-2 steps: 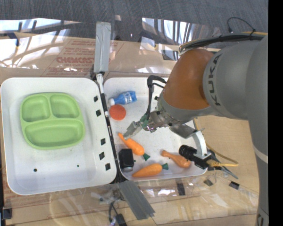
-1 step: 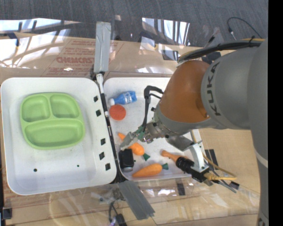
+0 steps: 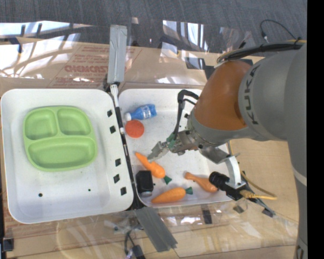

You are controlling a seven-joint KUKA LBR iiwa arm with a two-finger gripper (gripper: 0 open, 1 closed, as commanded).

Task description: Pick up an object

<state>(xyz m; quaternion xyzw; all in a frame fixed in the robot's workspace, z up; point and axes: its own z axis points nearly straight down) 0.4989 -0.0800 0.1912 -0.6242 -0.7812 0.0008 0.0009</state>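
My gripper [image 3: 160,149] hangs over the middle of the right bin [image 3: 164,99], just above and to the right of an orange carrot [image 3: 151,166] with a green tip. Two more carrots lie near the bin's front wall, one [image 3: 169,196] at the front and one [image 3: 201,182] to its right. A red-orange ball [image 3: 134,128] and a small blue bottle [image 3: 142,112] sit at the bin's back left. A black block [image 3: 144,182] rests by the left wall. I see nothing held in the gripper.
The left bin [image 3: 21,198] holds a green divided plate [image 3: 59,137]. The grey arm with its orange band [image 3: 227,99] covers the right bin's right side. Grey tape strips [image 3: 117,53] run along the divider between the bins.
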